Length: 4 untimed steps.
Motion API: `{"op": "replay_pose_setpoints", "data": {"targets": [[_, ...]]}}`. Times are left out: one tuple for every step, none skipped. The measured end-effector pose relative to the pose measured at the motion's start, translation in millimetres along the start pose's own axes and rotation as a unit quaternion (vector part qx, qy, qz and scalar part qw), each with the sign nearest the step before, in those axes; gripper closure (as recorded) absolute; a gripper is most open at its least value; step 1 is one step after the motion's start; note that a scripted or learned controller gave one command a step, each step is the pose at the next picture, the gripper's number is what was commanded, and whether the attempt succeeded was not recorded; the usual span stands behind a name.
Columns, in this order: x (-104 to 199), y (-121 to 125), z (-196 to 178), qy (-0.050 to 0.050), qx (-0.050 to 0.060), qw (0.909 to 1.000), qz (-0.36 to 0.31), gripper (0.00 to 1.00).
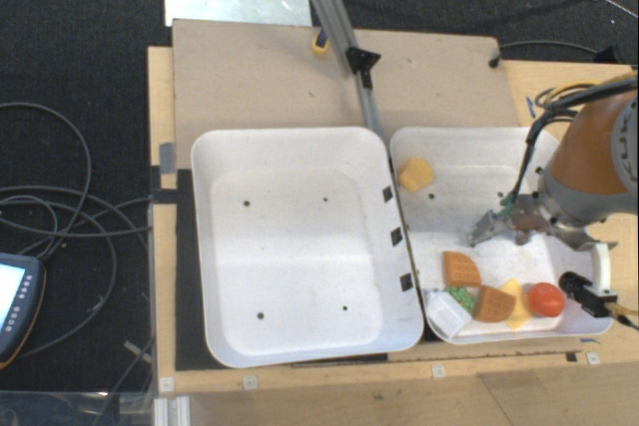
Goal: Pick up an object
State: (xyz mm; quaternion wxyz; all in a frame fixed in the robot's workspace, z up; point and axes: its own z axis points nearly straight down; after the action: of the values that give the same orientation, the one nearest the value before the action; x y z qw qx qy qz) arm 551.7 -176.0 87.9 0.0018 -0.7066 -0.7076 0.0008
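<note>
While the gripper (490,227) hangs over the middle of the right bin (454,135), low and a little toward its right wall, we cannot tell how far open it is or whether it has hold of anything. The arm (589,160) crosses the right bin's right wall to reach it.

The things to pick all lie inside the right bin. A yellow block (416,175) sits alone near its far left corner, just beside the left wall. The others crowd its near wall. A waffle (460,268) lies farthest from that wall, and behind it come a brown wedge (494,304), a green piece (462,295) and a white piece (445,312) in the near left corner. A yellow wedge (517,300) touches the brown wedge, and a red ball (545,298) lies toward the near right corner.

The cluster leaves little room along the right bin's near wall. Bare floor shows across its far half. The left bin (300,244) presses against the right bin's left wall.
</note>
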Motion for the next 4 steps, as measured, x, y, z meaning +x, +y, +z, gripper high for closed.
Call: {"op": "replay_pose_setpoints", "data": {"targets": [[-1, 2, -14, -0.001, -0.004, 1.0, 0.0, 1.0], [4, -1, -75, -0.002, -0.005, 1.0, -0.002, 1.0], [1, -1, -119, -0.002, -0.005, 1.0, -0.002, 1.0], [3, -3, -183, -0.002, -0.006, 1.0, -0.002, 1.0]]}}
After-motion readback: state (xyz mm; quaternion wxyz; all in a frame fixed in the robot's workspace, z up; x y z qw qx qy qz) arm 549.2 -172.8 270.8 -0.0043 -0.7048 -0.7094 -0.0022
